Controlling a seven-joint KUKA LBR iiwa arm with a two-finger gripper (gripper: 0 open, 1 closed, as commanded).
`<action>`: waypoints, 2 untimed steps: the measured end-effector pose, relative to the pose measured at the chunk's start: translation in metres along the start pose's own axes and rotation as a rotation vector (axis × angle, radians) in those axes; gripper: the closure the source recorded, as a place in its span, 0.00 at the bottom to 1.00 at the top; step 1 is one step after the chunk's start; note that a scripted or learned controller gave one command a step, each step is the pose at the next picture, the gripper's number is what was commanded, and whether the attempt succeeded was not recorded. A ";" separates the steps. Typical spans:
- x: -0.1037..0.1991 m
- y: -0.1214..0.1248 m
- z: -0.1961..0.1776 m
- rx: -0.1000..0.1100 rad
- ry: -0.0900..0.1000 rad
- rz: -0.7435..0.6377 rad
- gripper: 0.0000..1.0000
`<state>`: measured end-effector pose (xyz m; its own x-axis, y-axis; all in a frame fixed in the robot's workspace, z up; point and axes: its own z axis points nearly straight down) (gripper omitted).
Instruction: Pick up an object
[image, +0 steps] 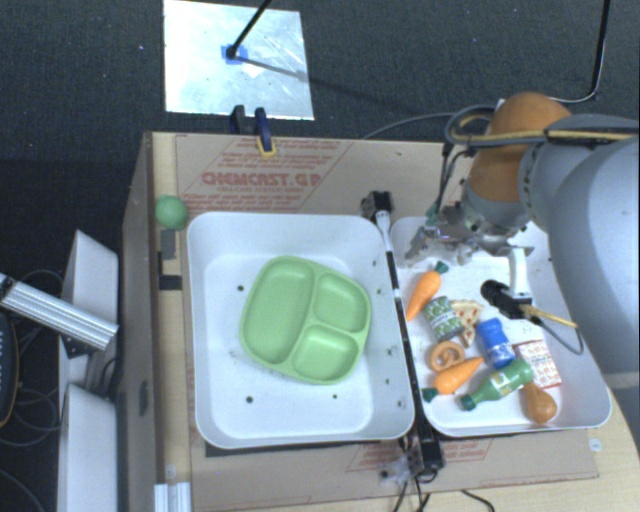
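Right shallow white bin (566, 424): the grey-metal gripper (440, 243) sits low over the far-left corner. Whether the claw is spread or closed cannot be told from this angle, and nothing is seen held in it.

The closest object is a small orange plastic carrot with a green leafy top (424, 290). It lies just on the near side of the gripper, close to the bin's left edge. It is tilted, with the green end toward the far edge and the tapered tip toward the near-left. It appears slightly apart from the gripper.

The rest of the contents are clustered toward the near edge:
- green-and-white patterned can (439, 316)
- tan cracker-like piece (466, 317)
- blue can (493, 341)
- brown pretzel-shaped ring (445, 355)
- second orange carrot (456, 376)
- green plastic bottle with white cap (497, 384), lying on its side
- small printed red-and-white box (538, 362)
- orange-brown egg-shaped piece (538, 403), at the near-right corner

Left shallow white bin (228, 405): holds a pale green three-compartment plate (305, 318), roughly centred.

Bench: a small green ball (171, 211) sits beside the left bin's far-left corner.
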<state>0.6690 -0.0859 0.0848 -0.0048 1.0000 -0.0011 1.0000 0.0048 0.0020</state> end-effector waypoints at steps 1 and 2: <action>-0.006 0.000 0.000 0.000 0.000 0.004 0.00; -0.001 0.000 0.000 0.000 0.000 0.001 0.00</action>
<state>0.6691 -0.0867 0.0849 -0.0043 1.0000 -0.0015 1.0000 0.0043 0.0022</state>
